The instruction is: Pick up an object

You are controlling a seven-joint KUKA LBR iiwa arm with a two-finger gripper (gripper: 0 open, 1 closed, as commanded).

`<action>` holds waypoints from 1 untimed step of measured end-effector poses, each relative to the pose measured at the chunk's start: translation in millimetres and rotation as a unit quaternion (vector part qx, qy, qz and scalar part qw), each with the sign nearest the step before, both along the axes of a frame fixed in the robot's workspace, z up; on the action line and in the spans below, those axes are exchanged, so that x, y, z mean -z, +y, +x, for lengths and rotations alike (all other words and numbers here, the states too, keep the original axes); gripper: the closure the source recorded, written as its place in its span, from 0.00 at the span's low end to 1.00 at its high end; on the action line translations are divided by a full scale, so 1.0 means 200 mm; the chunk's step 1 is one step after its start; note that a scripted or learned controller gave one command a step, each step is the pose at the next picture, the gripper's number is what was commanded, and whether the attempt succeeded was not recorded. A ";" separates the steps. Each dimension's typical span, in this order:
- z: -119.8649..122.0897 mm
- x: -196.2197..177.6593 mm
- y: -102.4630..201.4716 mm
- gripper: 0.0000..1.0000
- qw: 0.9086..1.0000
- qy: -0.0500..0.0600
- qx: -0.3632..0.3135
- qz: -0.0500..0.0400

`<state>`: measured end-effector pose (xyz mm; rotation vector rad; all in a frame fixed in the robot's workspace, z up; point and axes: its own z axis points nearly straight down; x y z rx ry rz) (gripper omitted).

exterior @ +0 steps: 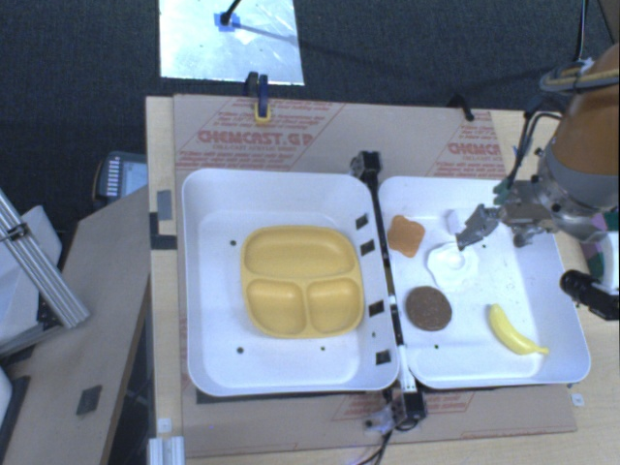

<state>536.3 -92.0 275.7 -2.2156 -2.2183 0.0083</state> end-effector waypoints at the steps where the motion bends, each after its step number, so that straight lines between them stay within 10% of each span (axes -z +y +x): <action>1: 0.01 -0.02 0.00 0.00 1.000 -0.005 -0.001 -0.001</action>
